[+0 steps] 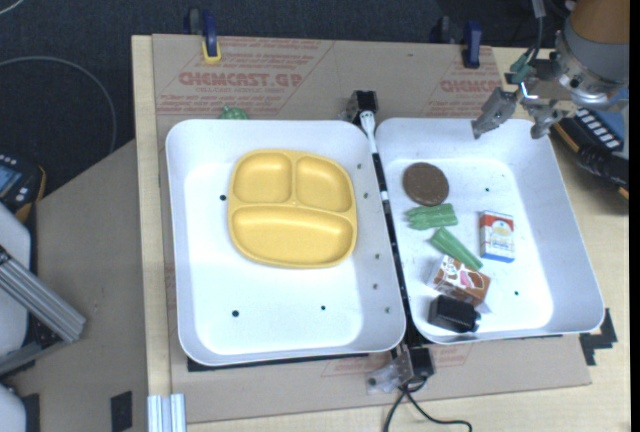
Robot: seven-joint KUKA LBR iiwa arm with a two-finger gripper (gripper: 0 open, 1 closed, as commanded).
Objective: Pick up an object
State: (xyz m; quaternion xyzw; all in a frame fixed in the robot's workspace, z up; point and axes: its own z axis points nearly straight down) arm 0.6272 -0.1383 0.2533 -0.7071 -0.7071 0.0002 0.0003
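Observation:
My gripper (516, 119) hangs open above the far edge of the right bin (560, 220), with nothing between its fingers. Below it in that bin lie a brown round cookie (426, 183), two green pea pods (432, 216) (456, 248), a small red and white carton (497, 236), a colourful snack packet (461, 279) and a black block (454, 314). All of them lie nearer the camera than the gripper and apart from it.
The left bin (200, 250) holds a yellow divided plate (293, 207). Blue clamps (208, 33) (472, 48) grip the board's far edge. A black divider clip (364, 104) sits between the bins. Cables trail over the floor at left.

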